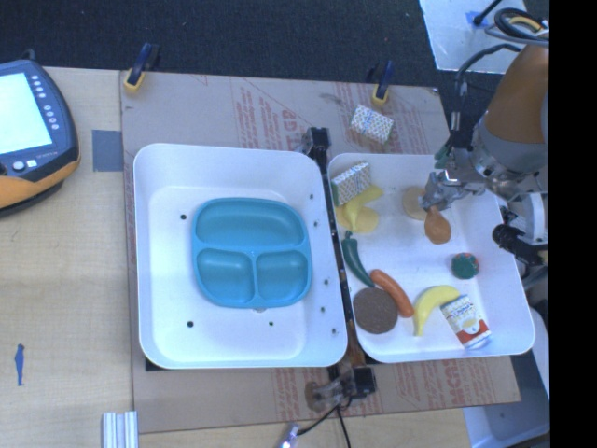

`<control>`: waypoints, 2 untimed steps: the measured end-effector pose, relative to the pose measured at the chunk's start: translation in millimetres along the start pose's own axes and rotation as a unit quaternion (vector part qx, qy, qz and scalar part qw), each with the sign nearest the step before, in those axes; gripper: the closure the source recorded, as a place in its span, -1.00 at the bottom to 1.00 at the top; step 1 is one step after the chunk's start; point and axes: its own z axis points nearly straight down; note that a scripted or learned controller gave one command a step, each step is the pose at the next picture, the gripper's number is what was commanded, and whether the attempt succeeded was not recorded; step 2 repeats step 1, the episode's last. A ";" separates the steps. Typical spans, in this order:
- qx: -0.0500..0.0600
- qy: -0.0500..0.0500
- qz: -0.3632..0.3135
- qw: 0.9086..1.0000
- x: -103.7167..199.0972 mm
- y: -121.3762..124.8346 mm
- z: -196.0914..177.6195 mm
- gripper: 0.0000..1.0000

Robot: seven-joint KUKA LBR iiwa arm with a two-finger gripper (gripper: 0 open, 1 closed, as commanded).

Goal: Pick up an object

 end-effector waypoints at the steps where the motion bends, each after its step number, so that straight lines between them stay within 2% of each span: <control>1: 0.000 0.000 -0.002 1.000 68.9 -24.3 -24.1 1.00; 2: 0.000 0.000 -0.002 1.000 68.9 -24.3 -24.1 1.00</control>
